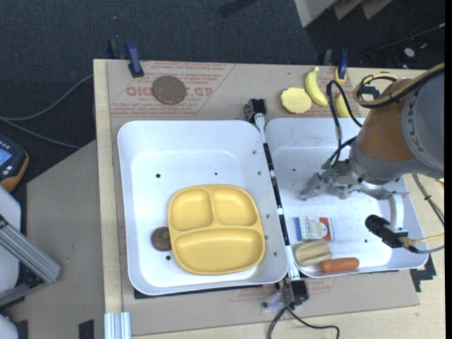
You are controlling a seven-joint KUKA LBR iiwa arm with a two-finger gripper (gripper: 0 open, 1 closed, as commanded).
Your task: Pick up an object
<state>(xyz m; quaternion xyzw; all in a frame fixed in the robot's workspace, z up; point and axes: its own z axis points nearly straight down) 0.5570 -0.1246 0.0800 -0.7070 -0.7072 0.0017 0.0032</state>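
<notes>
I see the pincer (316, 187) low in the right bin (304, 136), its fingers apparently spread and nothing between them — though the view is coarse. The small card box (313, 227), bun (312, 251) and sausage (340, 264) lie just nearer the front edge; the yellow tray (214, 227) fills the left bin (183, 140).

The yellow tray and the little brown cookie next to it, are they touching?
Touching. The camera view shows the brown cookie tucked against the yellow tray at its left edge, no gap between.
</notes>
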